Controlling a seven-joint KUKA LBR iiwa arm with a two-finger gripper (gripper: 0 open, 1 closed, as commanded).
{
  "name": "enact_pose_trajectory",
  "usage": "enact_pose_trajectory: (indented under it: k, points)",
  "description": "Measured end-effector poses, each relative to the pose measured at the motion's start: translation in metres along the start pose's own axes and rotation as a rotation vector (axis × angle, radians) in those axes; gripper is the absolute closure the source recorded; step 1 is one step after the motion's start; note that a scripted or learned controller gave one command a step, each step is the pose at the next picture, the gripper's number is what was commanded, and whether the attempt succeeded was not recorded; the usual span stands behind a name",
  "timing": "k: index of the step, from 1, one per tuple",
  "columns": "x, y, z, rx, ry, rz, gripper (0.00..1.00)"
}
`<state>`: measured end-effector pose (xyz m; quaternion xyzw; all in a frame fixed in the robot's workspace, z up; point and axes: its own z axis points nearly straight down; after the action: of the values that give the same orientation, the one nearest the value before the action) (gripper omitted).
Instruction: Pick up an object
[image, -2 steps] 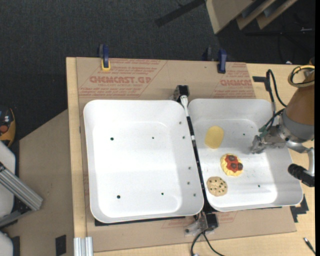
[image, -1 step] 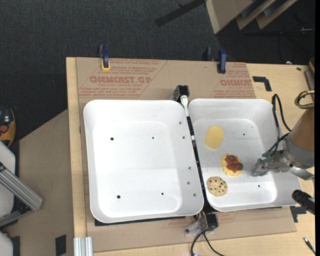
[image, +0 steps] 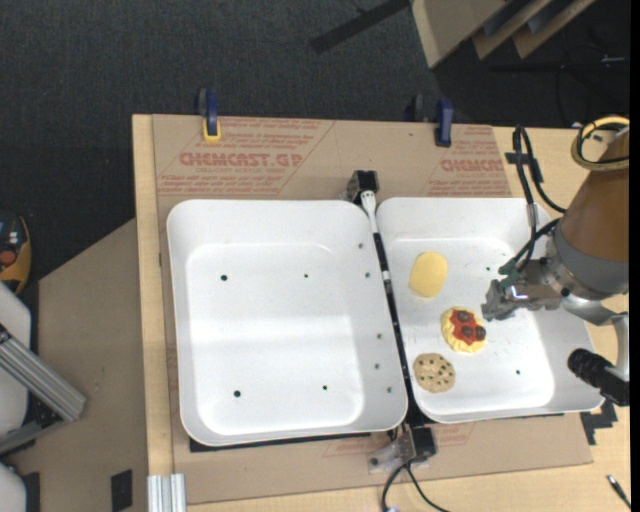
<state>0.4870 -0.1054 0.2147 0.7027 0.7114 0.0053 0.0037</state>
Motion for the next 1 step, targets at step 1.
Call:
enact_pose_trajectory:
  k: [1]
  points:
    - [-0.0065, -0.0020, -0.0032, 0.009, -0.003, 0.011, 1.00]
